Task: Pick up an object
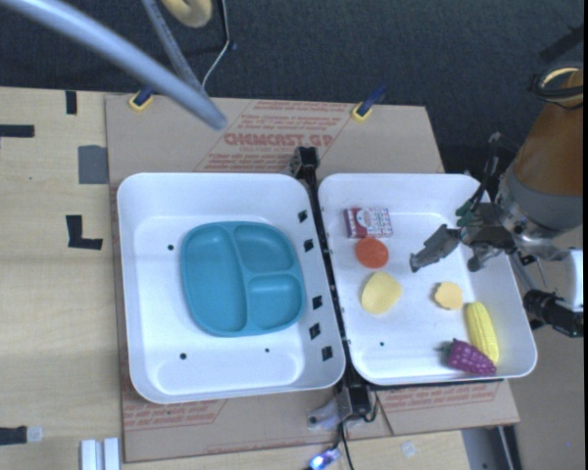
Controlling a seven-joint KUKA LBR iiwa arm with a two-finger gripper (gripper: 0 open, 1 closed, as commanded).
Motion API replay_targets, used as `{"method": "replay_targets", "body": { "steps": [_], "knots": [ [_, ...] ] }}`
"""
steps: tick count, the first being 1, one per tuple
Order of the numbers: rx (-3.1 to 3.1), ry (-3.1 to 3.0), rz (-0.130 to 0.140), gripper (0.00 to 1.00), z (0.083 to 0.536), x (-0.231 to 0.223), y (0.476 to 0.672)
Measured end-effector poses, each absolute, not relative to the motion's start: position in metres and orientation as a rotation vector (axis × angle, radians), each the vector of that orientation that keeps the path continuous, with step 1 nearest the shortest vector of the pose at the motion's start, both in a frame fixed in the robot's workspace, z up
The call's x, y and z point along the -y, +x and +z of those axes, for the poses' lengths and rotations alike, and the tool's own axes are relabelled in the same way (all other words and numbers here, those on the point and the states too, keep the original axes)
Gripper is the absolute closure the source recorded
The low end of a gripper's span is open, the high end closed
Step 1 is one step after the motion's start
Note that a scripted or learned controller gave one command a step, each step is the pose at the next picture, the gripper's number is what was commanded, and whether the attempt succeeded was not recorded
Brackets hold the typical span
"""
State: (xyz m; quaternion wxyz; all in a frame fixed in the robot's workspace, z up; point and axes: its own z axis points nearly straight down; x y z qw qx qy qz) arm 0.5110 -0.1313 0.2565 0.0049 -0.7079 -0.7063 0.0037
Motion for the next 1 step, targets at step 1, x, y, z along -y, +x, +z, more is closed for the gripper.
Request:
{"method": "replay_targets", "body": {
  "steps": [1],
  "knots": [
    [2.222, -2.22, 0.002, 0.0, 0.2617, 0.1312, 0.5132]
  ]
}}
